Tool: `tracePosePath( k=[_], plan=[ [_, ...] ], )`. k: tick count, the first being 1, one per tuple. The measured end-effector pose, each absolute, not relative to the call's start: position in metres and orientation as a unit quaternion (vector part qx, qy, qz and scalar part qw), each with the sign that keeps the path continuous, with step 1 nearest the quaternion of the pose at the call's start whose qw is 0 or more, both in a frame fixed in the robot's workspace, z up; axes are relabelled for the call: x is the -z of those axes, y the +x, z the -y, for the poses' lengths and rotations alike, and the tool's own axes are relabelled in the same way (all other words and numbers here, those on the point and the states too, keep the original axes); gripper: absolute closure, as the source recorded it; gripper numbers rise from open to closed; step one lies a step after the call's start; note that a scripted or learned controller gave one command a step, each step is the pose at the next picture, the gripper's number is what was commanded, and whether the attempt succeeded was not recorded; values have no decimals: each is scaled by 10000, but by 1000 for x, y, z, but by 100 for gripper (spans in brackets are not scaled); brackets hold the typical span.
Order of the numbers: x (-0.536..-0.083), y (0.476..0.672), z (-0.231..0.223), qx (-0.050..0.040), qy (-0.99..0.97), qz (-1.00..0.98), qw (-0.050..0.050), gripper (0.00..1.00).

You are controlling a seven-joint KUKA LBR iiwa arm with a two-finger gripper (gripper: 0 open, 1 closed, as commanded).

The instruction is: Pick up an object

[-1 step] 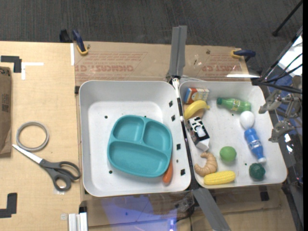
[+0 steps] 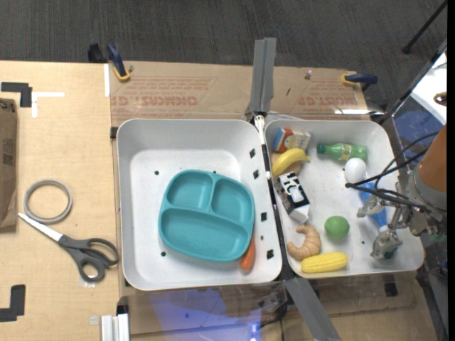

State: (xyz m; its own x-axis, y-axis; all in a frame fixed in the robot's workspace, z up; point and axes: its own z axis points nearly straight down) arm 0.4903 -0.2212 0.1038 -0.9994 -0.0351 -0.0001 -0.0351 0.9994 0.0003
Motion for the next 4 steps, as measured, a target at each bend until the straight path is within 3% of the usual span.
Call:
tracePosePath(
  k=[1,2,3,4],
  plan=[
    [-92,481,221,1,-1236,-9923,10,0],
    [-92,523,217,3,-1953,-9807,19,0],
    [-92,502,221,-1,-1899,-9818,14,0],
    [-92,544,179,-4,-1705,-9853,22,0]
  ],
)
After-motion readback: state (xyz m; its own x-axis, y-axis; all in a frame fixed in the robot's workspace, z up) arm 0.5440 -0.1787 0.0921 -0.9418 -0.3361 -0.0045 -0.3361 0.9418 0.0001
